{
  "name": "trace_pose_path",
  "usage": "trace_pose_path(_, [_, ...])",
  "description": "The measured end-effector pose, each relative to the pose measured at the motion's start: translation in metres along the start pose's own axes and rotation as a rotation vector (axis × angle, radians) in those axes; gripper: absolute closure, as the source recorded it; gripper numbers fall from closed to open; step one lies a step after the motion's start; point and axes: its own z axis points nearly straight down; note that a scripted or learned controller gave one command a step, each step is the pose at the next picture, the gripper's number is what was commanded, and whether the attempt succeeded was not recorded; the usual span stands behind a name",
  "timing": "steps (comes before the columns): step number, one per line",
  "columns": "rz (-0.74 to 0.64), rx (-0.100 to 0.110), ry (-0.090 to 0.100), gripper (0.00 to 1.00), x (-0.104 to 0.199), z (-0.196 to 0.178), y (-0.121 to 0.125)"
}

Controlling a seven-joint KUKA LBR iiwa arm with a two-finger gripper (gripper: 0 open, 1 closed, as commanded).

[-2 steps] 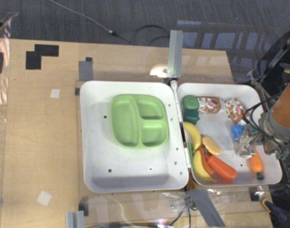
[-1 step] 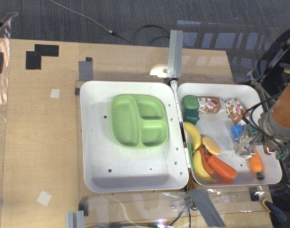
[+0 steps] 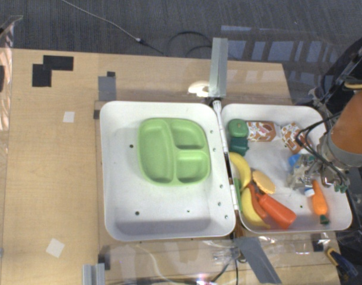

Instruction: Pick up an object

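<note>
Reaching in from the right, with the arm's (image 3: 354, 129) orange band above the right bin (image 3: 342, 217). Hanging low over that bin's right half, gripper (image 3: 314, 176) among tangled cables; cannot tell from this slant whether wide, narrow or closed on anything. Nothing seen clearly gripped.

Lying just beside and below the gripper, an orange carrot (image 3: 319, 202), green end toward the bin's near edge. Sitting just to the gripper's left, a small blue piece (image 3: 295, 161), too blurred to name.

Crowding the left half of the same bin: a green block (image 3: 237, 136) in the far left corner; a brown snack packet (image 3: 261, 130) next to it along the far wall; a second packet (image 3: 289, 135) farther right, near the cables. Curving down the left wall, a yellow banana (image 3: 241, 168); below it, another yellow banana (image 3: 250, 211). Resting between them, a round tan piece (image 3: 264, 181), touching a red-orange toy (image 3: 277, 211) that slants across the lower banana.

Holding a single item, the left bin (image 3: 118, 180): a green divided plate (image 3: 172, 150), flat, near the middle, well apart from the gripper.
</note>
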Motion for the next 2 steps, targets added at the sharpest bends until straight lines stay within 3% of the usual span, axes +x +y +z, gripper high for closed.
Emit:
trace_pose_path(1, [0.114,0.001,-0.006,0.0,0.035,-0.001,-0.005])
trace_pose_path(2, [0.106,0.002,-0.017,1.0,0.031,-0.014,-0.004])
